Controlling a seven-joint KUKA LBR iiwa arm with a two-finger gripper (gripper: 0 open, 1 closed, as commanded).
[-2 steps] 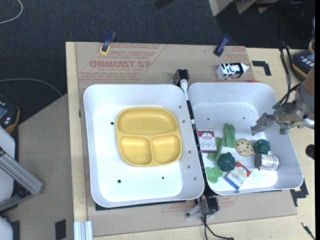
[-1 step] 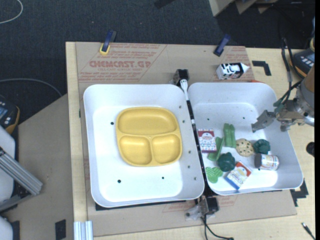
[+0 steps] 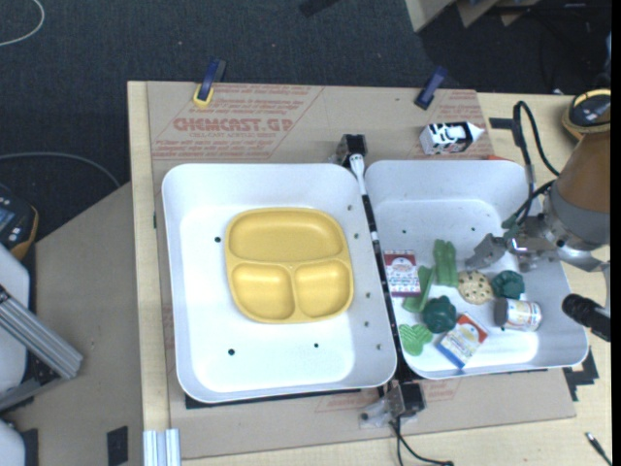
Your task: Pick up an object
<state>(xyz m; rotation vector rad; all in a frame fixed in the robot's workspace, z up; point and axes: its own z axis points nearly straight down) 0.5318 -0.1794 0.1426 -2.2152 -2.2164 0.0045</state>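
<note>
Hovering tool [image 3: 488, 250] nr cookie [image 3: 473, 286] (rt bin [image 3: 427, 187])

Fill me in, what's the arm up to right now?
The arm's gripper is low over the right bin, just above the pile of small items: a cookie, a dark green toy, a small can, a green vegetable piece and a red and white card. Nothing shows between its fingers. The left bin holds a yellow divided tray.
</note>
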